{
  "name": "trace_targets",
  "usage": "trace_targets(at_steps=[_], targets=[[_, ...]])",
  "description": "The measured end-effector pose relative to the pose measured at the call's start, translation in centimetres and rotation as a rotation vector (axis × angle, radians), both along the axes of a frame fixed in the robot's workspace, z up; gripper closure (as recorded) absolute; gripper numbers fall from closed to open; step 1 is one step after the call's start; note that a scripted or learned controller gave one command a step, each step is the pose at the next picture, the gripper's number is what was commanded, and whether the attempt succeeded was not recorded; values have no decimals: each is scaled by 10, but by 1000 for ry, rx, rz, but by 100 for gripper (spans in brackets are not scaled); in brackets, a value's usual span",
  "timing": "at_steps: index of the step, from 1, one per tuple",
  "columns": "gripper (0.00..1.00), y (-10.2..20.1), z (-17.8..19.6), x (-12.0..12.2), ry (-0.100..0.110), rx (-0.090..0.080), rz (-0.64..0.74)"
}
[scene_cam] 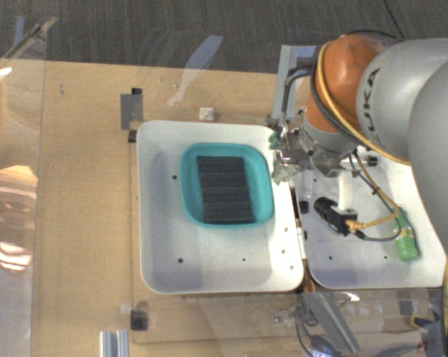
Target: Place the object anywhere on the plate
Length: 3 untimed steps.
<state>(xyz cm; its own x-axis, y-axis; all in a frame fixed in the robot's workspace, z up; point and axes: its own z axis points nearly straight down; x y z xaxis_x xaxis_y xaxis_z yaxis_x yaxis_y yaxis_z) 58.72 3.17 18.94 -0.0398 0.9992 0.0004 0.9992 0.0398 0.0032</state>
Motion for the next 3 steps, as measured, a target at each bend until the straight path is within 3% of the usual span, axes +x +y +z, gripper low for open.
trace_targets(at_steps=[1,2,3], targets=[[0,0,0,0,0,0,-1],[0,-56,-5,69,0,-1,47],[0,-69,-4,2,-3,-1,110]])
